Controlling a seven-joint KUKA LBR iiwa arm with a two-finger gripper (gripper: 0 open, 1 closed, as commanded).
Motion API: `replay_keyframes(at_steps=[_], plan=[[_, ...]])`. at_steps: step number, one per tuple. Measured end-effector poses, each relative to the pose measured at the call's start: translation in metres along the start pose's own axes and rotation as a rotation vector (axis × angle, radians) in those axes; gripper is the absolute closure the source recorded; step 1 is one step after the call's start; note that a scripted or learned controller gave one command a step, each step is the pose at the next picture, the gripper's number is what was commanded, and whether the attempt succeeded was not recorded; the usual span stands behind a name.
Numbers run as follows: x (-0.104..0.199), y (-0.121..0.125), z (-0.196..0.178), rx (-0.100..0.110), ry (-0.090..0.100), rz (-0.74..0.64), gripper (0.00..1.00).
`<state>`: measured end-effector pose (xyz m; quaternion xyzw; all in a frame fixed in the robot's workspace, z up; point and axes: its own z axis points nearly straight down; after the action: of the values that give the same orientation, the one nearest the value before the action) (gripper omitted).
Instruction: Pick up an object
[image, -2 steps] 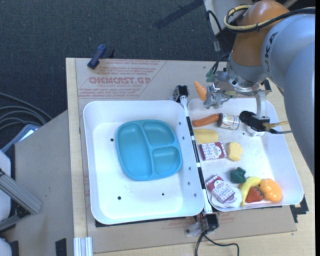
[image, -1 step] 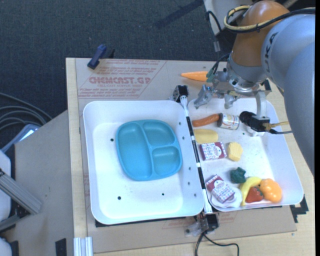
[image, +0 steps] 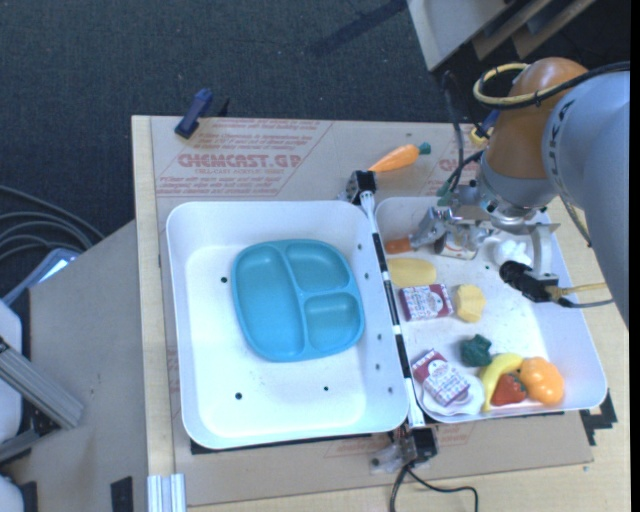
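My gripper (image: 449, 232) hangs low over the far left part of the right bin (image: 585, 340), below the orange wrist band. Just left of it lies a small orange piece (image: 398, 244), and a pale yellow oblong item (image: 412, 270) lies just in front of it. Further forward sit a pink packet (image: 425, 302), a yellow block (image: 470, 302), a green piece (image: 477, 350), a second packet (image: 442, 380), a banana (image: 497, 373), a red strawberry (image: 509, 391) and an orange fruit (image: 543, 378). I see nothing held in the gripper.
The left bin (image: 200, 330) holds a blue divided plate (image: 298, 297). A toy carrot (image: 398, 158) lies on the board behind the bins, and a blue clip (image: 193, 113) sits at the board's far left edge. A black cable (image: 530, 283) trails from the wrist.
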<state>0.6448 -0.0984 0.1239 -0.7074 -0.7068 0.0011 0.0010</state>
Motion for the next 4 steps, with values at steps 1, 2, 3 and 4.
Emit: replay_keyframes(at_steps=[1,2,3,4], plan=[[-0.005,0.015,0.021,0.004,-0.006,0.004,0.0],[-0.007,0.018,0.005,-0.006,-0.014,0.004,1.0],[-0.007,0.018,0.006,-0.004,-0.013,0.003,0.0],[-0.002,0.024,0.018,-0.019,-0.008,-0.002,0.0]])
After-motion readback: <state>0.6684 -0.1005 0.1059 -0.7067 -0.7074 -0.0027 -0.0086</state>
